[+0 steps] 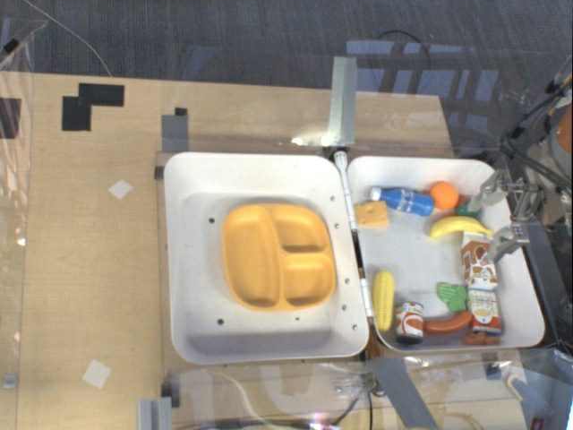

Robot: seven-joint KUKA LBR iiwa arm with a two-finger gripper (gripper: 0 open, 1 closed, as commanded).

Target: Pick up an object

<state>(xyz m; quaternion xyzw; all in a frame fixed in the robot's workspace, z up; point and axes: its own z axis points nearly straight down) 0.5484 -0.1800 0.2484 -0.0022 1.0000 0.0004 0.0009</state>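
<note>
This is a robotics lab or test cell, not a home or a shop. The wooden bench (81, 267) carries two shallow white bins (183, 267) set side by side, held in place by grey metal brackets (344, 101) at the bins' far edge and near corners. Black tape squares (89, 106) mark the bench far left of the bins. Beyond the bench lies dark office-style carpet (224, 25) with loose cables (63, 25). Inside the bins sit toy props: a yellow divided plate (277, 255) in the left one, plastic play food (382, 299) in the right. Clear panels edge the bench, reflecting light.
</note>
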